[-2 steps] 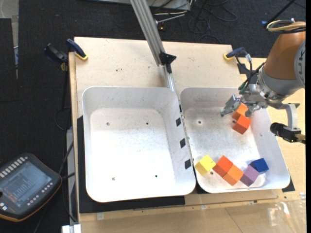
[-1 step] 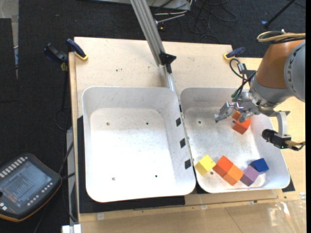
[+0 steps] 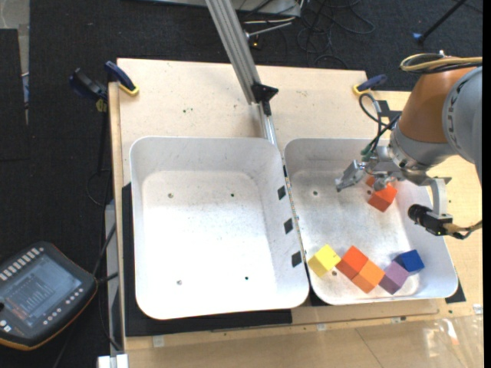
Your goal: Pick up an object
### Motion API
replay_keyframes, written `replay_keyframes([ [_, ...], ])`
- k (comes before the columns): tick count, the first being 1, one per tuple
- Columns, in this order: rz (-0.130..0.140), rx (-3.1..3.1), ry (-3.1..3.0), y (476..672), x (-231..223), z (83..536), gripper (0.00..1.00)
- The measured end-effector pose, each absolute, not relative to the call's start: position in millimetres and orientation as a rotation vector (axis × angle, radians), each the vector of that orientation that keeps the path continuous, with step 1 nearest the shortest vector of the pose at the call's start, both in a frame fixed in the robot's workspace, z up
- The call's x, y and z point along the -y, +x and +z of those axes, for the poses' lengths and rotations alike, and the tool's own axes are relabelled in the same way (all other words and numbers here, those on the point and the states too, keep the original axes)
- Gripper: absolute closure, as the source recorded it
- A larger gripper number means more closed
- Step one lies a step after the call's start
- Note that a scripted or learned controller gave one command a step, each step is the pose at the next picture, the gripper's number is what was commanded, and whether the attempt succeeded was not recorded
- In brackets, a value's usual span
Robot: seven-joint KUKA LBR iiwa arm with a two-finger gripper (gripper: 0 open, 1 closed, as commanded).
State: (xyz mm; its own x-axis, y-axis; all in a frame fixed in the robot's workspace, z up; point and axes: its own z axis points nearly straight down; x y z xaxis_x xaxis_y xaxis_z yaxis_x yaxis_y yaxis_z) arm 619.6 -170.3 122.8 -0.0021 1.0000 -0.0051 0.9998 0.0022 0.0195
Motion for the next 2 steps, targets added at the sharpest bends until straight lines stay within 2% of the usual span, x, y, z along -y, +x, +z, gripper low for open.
replay_keyframes([
  [1, 0.017, -2.210, 2.205, 620.1, 170.5, 131.4, 1.00],
  [2, 0.005, -2.219, 2.215, 629.6, 176.6, 181.6, 1.00],
])
